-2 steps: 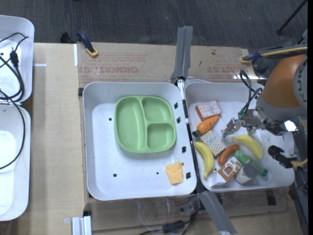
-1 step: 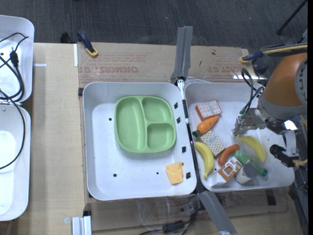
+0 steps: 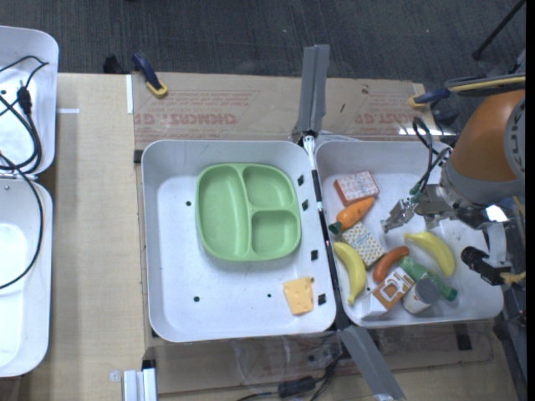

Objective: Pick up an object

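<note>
1. Arm [image 3: 489, 144] enters from the right, its orange band over the right bin's [image 3: 393, 150] far-right part.
2. End effector [image 3: 399, 216] hangs over the middle of the right bin, metal fingers [image 3: 393, 221] pointing left and down. The fingers look slightly parted with nothing between them; it is released, holding nothing.
3. Right bin contents: a pink patterned block [image 3: 356, 185] at the far side; an orange carrot [image 3: 352, 213] just near of it, tilted; a checkered block [image 3: 364, 242] below the carrot; a yellow banana [image 3: 351, 271] along the left wall; a red sausage-shaped piece [image 3: 389, 261] beside the checkered block; a second banana [image 3: 434, 251] to the right, just near of the end effector.
4. Near edge of the right bin: a small orange-and-white carton [image 3: 393, 290], a green bottle [image 3: 428, 277] and a grey can [image 3: 418, 300], packed close together.
5. Left bin [image 3: 167, 249] holds a green divided plate [image 3: 248, 210] toward its far-centre, lying flat, and a yellow cheese wedge [image 3: 298, 296] near its near-right corner, well apart from the plate.
6. Both bins sit side by side on the desk [image 3: 92, 224].
</note>
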Available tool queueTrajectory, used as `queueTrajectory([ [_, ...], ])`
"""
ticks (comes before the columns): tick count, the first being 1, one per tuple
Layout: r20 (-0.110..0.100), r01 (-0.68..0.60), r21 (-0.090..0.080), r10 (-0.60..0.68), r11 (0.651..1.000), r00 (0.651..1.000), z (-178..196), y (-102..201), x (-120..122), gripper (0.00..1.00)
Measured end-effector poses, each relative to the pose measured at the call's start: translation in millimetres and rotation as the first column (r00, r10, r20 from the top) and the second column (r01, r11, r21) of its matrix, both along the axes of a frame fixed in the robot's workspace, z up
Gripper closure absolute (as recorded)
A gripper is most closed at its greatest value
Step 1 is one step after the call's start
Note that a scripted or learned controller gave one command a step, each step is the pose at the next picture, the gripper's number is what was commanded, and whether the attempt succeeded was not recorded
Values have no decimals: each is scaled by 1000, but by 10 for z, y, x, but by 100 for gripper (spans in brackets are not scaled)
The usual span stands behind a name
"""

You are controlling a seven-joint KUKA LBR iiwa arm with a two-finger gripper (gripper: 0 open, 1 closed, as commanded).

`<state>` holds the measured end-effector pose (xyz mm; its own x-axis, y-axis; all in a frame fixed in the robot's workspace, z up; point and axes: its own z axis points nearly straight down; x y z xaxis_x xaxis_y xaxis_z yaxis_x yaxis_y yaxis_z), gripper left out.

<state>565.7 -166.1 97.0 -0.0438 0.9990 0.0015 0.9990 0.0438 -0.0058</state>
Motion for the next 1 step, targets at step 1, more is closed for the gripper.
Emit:
queueTrajectory([
  [1,0,0,0,0,1000,1000,0,0,0,0],
])
